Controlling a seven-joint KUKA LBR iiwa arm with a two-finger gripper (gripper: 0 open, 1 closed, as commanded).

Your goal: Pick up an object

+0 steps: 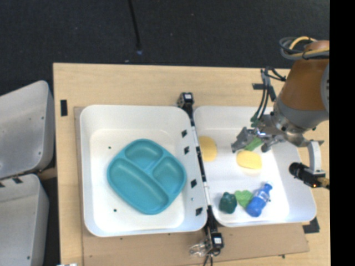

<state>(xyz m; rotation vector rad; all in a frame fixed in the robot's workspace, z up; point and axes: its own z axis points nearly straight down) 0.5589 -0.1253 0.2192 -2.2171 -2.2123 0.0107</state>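
On the left half of the tabletop [66,148] the left bin [91,215] carries a teal divided plate [146,174], lying flat near its middle with three compartments showing, and nothing on it can be made out. Past the divider [195,165], the right bin [302,209] holds the loose things: a pale yellow round piece [208,148] lies just beside the divider, a brighter yellow lump [249,160] lies near the bin's middle, and along the bin's front edge a dark green piece [227,203], a lighter green piece [242,197] and a small blue bottle [258,200] are bunched together, touching or nearly so. The gripper [255,140] is seen low over the right bin, just behind the yellow lump, with the grey and orange arm [302,93] rising towards the tabletop's right edge. A green thing [253,144] is seen at the fingers, seemingly between them; it looks small, smooth and elongated, partly hidden by the metal parts. It is therefore judged that a grasp has probably been made, though how far the fingers are apart cannot be told exactly, nor whether the green thing is clear of the bin floor. What is left, by this judgement, is a lift that proves the hold.
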